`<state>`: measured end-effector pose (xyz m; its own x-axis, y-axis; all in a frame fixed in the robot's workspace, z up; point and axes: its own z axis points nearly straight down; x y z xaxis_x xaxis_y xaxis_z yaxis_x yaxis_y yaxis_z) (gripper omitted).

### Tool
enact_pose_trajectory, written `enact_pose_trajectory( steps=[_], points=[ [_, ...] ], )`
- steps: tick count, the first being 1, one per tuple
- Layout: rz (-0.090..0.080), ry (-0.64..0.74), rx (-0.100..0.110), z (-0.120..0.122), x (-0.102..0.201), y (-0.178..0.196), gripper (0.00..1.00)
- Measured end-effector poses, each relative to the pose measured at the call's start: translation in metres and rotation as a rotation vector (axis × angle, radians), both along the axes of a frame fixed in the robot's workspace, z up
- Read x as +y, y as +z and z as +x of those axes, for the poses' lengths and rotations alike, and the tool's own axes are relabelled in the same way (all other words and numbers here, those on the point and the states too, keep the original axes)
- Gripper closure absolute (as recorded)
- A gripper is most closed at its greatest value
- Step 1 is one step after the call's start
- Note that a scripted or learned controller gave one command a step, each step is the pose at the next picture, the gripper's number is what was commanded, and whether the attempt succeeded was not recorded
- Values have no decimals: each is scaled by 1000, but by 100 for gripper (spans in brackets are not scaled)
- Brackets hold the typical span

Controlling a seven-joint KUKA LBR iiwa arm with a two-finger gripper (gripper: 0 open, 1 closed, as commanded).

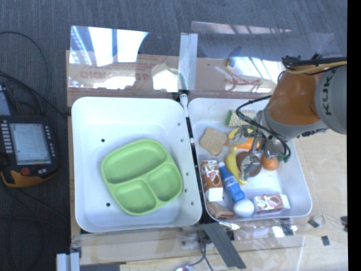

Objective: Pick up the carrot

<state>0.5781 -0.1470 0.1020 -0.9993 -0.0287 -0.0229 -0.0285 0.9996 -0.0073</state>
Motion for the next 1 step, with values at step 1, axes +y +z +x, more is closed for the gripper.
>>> enact_pose_trajectory(
  steps=[1],
  points=[
    [5, -50, -10, -4, -6, 1, 0]
  ],
)
